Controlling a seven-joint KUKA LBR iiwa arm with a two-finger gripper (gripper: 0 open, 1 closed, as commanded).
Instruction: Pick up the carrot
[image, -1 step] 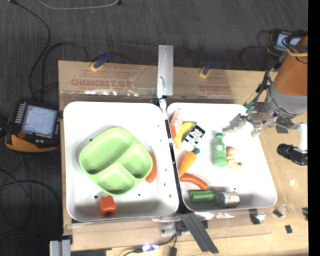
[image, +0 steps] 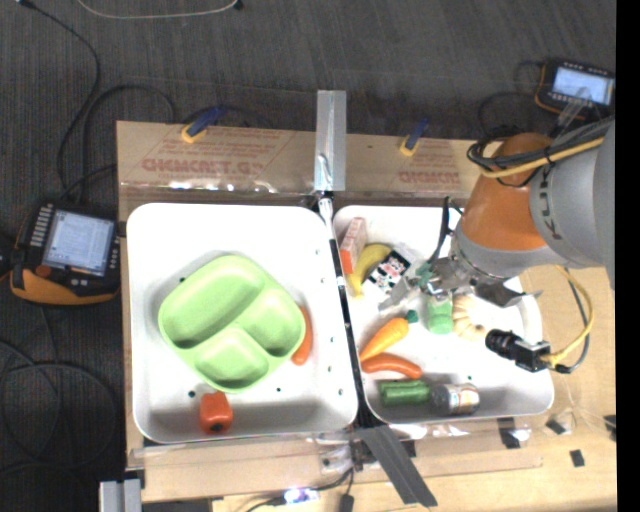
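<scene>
The carrot (image: 383, 338) is orange with a small green top and lies at a slant in the middle of the right bin (image: 530, 395). My gripper (image: 424, 287) hangs over that bin, just up and to the right of the carrot's green end. A pale green object (image: 440, 319) sits directly below the gripper. Nothing is visibly held.
In the right bin a red pepper (image: 392, 365) and a dark green bottle (image: 425, 396) lie below the carrot, and a banana (image: 372, 262) above it. The left bin (image: 150, 240) holds a green divided plate (image: 232, 320), an orange piece (image: 303, 338) and a red-orange item (image: 215, 410).
</scene>
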